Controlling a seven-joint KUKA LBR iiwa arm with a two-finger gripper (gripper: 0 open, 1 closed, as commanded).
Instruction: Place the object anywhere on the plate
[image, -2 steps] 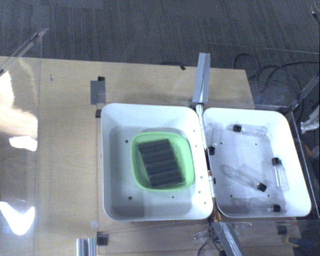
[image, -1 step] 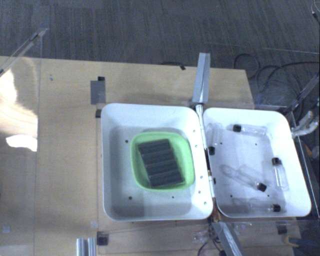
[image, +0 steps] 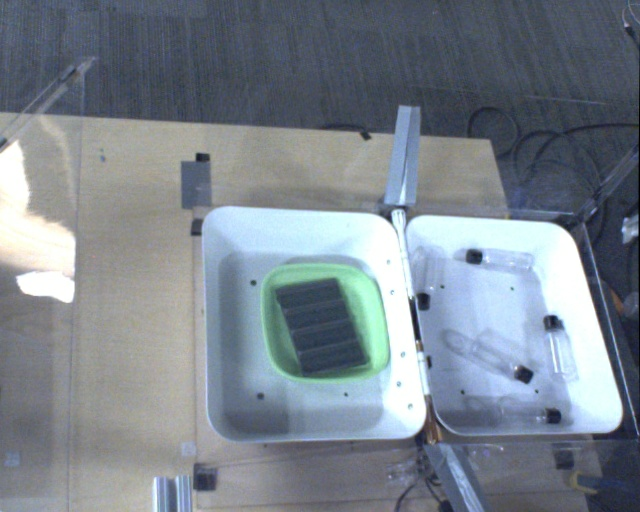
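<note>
A green square plate (image: 325, 320) sits in the left white bin (image: 230, 330). A dark grey ribbed block (image: 320, 325) lies on the plate, roughly at its middle and turned a little. In the right white bin (image: 590, 330) lie several clear plastic vials with black caps, one near the top (image: 495, 259), one at the right (image: 557, 345), one in the middle (image: 488, 352) and one at the bottom (image: 520, 411).
Both bins rest side by side on a wooden bench (image: 110, 330). A grey metal bar (image: 404, 155) stands up behind the seam between them. Cables (image: 530, 150) lie at the back right, and small black brackets (image: 202, 160) mark the bench.
</note>
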